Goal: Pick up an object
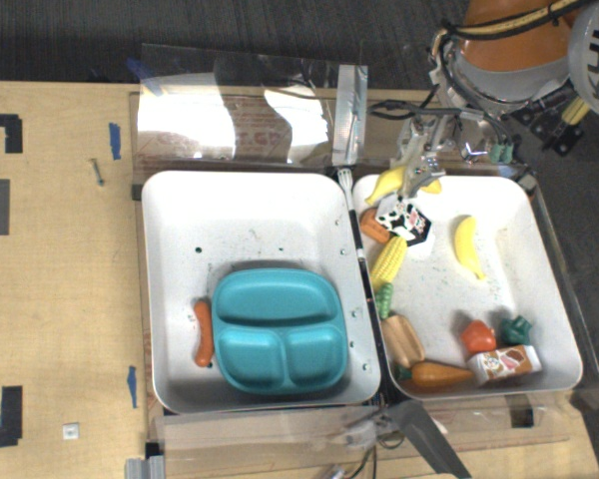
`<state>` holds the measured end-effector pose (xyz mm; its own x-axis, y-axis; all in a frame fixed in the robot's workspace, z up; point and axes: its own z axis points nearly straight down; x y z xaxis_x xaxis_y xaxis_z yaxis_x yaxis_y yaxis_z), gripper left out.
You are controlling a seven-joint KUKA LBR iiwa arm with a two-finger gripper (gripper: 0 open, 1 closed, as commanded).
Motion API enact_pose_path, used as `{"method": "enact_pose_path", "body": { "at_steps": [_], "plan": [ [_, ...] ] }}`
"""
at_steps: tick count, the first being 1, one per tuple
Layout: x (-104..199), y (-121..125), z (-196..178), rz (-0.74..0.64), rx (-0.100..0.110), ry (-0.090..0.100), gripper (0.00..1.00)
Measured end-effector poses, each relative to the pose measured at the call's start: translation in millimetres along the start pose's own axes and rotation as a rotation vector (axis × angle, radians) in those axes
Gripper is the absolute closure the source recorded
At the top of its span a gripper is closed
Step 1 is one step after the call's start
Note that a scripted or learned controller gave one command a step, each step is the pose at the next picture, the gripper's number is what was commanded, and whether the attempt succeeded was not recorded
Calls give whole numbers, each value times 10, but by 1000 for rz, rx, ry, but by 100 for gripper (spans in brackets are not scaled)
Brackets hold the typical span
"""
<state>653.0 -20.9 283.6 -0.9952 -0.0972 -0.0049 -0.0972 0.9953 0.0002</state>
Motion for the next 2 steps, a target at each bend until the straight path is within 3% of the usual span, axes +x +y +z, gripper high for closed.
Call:
{"method": "enact_pose_path", "body": {
  "at_steps": [1,2],
  "plan": [
    [-101,-41,-106,-154,1,-6,100],
    [271,-693,80,-308,1,0,100]
  ]
}}
